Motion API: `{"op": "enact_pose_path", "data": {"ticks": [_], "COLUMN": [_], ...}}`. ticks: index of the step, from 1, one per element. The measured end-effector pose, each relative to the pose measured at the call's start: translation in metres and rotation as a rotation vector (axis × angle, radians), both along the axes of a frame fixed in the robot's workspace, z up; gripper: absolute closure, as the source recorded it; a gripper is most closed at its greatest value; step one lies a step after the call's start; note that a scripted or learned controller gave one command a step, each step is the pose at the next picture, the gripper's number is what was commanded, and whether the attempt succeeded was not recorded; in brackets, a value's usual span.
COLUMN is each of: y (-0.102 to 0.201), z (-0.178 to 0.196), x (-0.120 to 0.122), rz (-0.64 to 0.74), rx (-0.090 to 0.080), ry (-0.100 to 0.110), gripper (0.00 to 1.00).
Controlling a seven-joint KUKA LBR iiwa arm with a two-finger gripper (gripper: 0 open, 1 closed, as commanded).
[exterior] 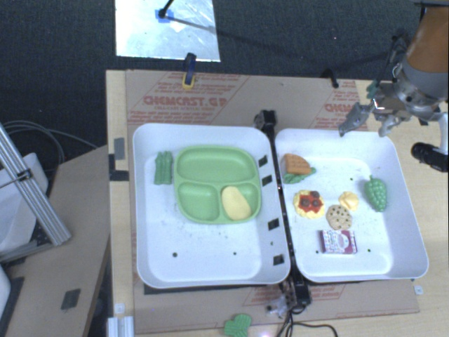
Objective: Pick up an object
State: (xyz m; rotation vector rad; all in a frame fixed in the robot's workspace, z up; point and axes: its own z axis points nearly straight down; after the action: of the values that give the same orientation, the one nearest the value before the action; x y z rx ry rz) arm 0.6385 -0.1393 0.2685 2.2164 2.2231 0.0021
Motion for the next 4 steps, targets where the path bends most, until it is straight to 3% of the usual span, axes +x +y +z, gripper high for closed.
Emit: {"op": "enact_pose_path", "data": {"ticks": [1,2,3,4], "y": [-0.027,-0.012,0.000,-0.063], "z": [-0.169,-0.182,-0.026,-0.164], "x": [-0.031,-0.075,-0.090,-0.073], "rz": [-0.005,-0.005,0.002,0.000], "rx": [0.003,-0.002,-0.003,-0.003], "ry": [0.017,-0.006,-0.016,-0.002], "gripper": [0.00,0.00,0.00,0.00]}}
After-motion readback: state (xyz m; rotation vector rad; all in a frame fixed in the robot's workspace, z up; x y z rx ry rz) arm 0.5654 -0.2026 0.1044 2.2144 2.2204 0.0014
